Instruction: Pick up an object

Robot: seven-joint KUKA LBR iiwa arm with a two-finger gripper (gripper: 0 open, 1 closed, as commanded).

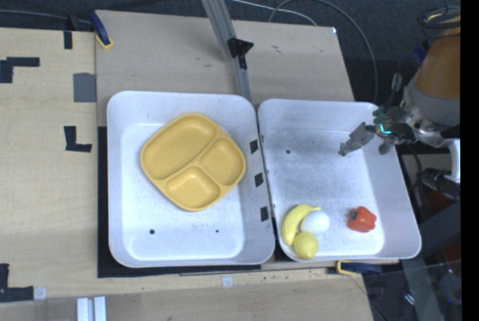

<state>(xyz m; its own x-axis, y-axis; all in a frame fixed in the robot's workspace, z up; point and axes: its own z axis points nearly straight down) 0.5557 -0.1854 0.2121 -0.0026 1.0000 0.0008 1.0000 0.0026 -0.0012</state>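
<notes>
Claw [367,138], fingers spread and holding nothing, hangs well above red pepper [361,219].

We see the arm [438,80] cut off by the right edge, only its wrist end in view. Gripper [358,140] fingers too small & blurry for us to tell their gap. The white egg [317,222] is partly behind the banana [296,219]; lemon [305,244] sits at the right bin's [389,162] front wall, its lower edge hidden.
</notes>
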